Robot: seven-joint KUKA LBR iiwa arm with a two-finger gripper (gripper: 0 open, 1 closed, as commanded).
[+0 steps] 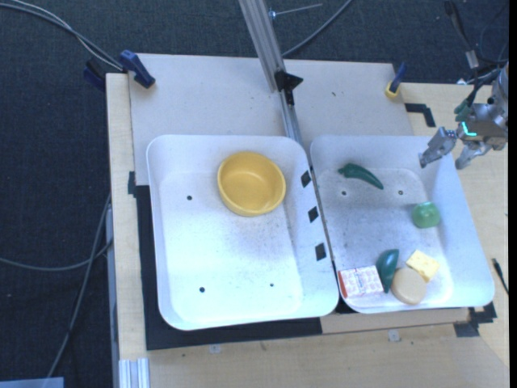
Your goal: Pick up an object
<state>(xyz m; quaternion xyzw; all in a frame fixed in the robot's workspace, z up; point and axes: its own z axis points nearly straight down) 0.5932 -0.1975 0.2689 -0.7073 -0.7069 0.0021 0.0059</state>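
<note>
I am hanging my gripper (451,153) over the right bin's (452,217) far right edge. My fingers are spreading apart, seemingly pinching nothing, well apart from the green ball (426,215).

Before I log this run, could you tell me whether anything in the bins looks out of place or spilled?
Nothing stands out. The yellow bowl sits upright in the left bin; the right bin holds small items, mostly clustered at its near corner. The hand hovers over the far right edge, fingers apart.

Yellow bowl (251,183), dark green pepper (361,175), red-and-white carton (360,282), speckled white bins (234,289).
</note>
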